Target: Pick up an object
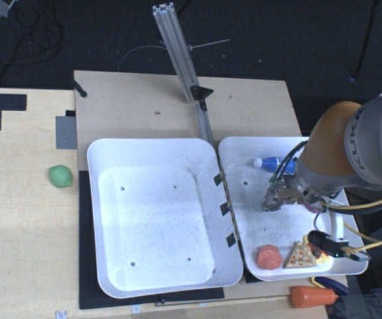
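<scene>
Step in hand, as judged: selecting and closing on one object in the right bin (250, 226). The gripper (272, 201) sits low over the bare middle of that bin's floor; whether it is spread or pressed together cannot be told from this view, and nothing is seen held in it. Candidate objects lie to either side of it. A blue bottle (268, 163) lies on its side at the far end of the bin, just beyond the gripper. A red rounded lump (268, 257) rests at the near end, with a flat triangular wedge (300, 255) just to its right against the near wall. Recommendation: the gripper stands over bare floor, so closing here would likely take nothing; it should first be centred over a single item. The red lump looks the safer choice, being compact and clear of the bin wall. The bottle may roll, and the wedge lies flat and close to the rim. The left bin (157, 224) shows only bare white floor. Outside both bins, an orange object (308, 296) lies at the near edge, and a green ball (60, 176) sits well apart on the bench (18, 224) to the left.
</scene>
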Tool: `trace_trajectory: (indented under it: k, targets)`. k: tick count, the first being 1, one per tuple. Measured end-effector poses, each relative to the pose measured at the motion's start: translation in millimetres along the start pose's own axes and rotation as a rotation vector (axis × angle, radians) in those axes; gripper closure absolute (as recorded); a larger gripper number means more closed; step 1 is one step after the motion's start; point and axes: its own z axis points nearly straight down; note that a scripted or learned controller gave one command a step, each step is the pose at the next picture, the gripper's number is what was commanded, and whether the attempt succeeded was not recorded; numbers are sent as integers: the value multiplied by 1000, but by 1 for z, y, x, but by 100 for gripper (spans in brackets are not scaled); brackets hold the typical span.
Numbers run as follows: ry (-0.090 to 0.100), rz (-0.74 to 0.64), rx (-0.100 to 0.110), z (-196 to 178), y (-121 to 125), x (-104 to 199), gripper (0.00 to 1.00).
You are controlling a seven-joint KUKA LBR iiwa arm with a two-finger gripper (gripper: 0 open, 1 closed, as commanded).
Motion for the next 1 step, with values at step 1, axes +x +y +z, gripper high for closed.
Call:
trace_trajectory:
  k: [1]
  targets:
    - [0,-1,0,-56,10,0,100]
